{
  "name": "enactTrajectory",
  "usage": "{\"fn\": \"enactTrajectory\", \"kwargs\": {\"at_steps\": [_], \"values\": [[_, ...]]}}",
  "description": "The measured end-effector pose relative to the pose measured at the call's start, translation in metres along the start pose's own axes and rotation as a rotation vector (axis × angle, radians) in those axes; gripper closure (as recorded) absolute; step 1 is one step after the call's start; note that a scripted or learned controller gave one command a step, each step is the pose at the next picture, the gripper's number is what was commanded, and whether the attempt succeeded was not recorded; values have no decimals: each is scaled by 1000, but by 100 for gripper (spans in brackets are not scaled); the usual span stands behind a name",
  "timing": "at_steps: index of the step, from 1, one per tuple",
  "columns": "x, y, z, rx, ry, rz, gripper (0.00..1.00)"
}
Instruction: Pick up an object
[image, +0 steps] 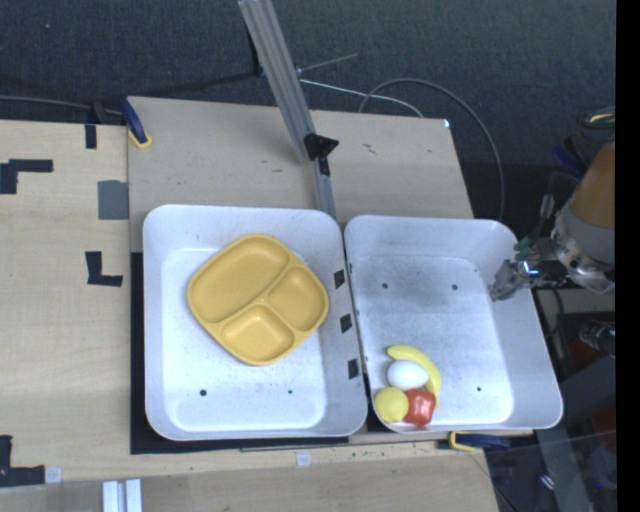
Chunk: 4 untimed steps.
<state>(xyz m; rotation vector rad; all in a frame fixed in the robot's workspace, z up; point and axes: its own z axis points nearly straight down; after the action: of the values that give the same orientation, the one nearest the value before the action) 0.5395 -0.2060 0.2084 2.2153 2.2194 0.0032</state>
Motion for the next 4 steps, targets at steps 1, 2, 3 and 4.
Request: {"fn": "enactTrajectory", "kwargs": {"at_steps": [1,2,3,4], "values": [[0,1,-38,2,1,0,100],[52,17,-45,5,4,-6,100],[114,33,-38,7,5,-6,100],[165,49,-42,6,4,-6,100]]}}
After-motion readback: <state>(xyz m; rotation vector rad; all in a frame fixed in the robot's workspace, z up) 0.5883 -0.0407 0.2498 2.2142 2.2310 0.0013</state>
